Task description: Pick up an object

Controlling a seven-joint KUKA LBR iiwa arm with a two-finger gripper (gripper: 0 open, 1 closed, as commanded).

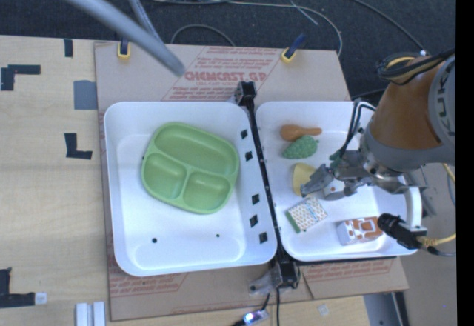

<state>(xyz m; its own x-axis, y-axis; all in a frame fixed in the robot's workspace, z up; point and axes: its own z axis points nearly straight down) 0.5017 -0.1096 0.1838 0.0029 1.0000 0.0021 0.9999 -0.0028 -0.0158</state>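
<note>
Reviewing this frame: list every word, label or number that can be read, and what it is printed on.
"CHEMCAST GP" in red, on the brown board under the bins; the smaller red lines around it are too blurred to read.
Checked packet in the right bin: print too small to read.
Orange-and-white packet: print too small to read.

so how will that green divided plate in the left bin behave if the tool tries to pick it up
The green divided plate looks like rigid moulded plastic, so probably stiff and light. It lies flat with a low rim, so fingers may slip off. Pushed, it would likely slide across the left bin rather than tip.
</note>
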